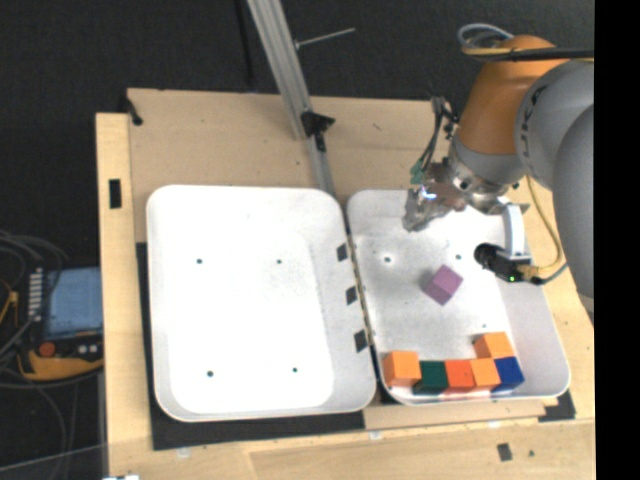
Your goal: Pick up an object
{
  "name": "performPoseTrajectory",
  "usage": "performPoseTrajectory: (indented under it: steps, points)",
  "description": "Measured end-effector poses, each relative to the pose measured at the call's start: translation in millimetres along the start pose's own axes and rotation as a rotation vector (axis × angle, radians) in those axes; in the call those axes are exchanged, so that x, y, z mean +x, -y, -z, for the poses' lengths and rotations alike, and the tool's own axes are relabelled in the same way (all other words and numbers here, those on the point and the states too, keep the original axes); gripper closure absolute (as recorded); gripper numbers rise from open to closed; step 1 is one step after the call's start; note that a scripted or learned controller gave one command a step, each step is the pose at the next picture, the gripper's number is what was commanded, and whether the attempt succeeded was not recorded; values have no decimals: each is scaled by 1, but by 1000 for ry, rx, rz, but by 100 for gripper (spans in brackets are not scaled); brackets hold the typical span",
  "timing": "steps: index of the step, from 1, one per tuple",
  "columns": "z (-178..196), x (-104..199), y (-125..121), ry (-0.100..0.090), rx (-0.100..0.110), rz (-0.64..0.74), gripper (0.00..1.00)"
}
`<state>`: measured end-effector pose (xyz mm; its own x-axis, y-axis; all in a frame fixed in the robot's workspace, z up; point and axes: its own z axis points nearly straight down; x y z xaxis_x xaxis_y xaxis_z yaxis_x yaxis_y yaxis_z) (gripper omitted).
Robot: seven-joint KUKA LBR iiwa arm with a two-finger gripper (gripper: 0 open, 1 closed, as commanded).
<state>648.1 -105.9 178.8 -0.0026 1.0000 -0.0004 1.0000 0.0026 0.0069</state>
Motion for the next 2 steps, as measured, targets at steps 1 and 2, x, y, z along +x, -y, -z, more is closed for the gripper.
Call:
performPoseTrajectory:
  steps: [1,2]
  points:
    - [47,-1,-2,0,0,1,100]
    - [60,53,0,-2,3,5,100]
